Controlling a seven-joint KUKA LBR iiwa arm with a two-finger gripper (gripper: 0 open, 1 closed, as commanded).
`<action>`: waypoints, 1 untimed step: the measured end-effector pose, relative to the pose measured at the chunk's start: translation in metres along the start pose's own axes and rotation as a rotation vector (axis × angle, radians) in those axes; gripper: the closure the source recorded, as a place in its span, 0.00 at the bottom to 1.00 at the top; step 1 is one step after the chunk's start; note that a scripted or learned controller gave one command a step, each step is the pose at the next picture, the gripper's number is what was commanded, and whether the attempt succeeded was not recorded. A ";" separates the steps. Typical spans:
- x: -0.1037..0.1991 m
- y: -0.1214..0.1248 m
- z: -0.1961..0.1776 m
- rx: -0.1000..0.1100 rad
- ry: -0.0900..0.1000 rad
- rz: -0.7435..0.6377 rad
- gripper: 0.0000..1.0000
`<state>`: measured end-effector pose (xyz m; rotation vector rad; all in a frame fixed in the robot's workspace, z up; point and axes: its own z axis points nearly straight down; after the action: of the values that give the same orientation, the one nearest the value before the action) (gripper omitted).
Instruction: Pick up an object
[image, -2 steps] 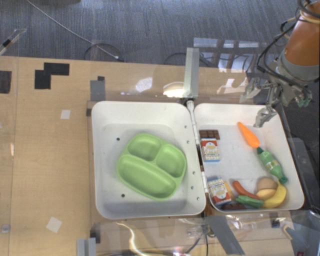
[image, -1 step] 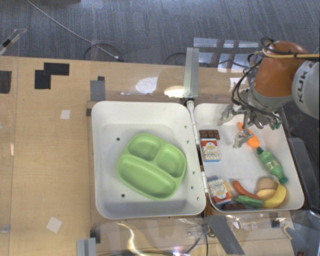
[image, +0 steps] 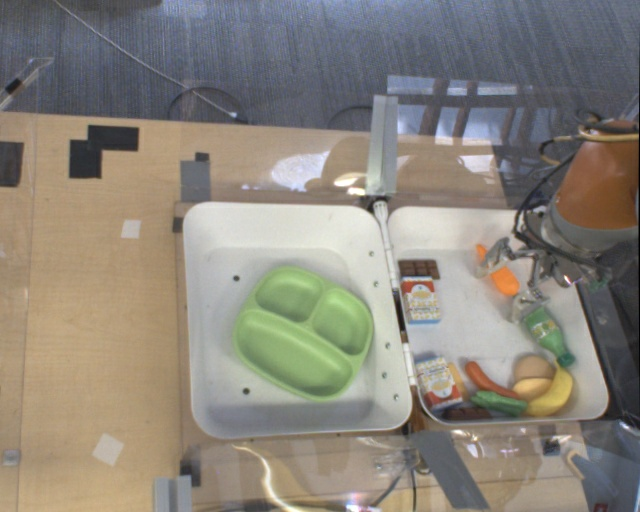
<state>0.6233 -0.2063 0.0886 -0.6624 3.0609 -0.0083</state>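
You had the green divided plate (image: 303, 331) lying in the middle of the left bin (image: 215, 400), tilted a little against its walls. On the tabletop (image: 90, 330), black patches (image: 100, 148) sat near the far left edge, and a grey post (image: 382, 145) stood at the far edge, between the bins.

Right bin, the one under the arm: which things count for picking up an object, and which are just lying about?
For the job: gripper, orange piece, green bottle, right bin.

Lying about: green plate, left bin, banana, small box.
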 end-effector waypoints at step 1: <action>-0.008 0.002 -0.016 0.007 -0.015 -0.008 1.00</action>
<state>0.6297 -0.2012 0.1045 -0.6719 3.0421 -0.0134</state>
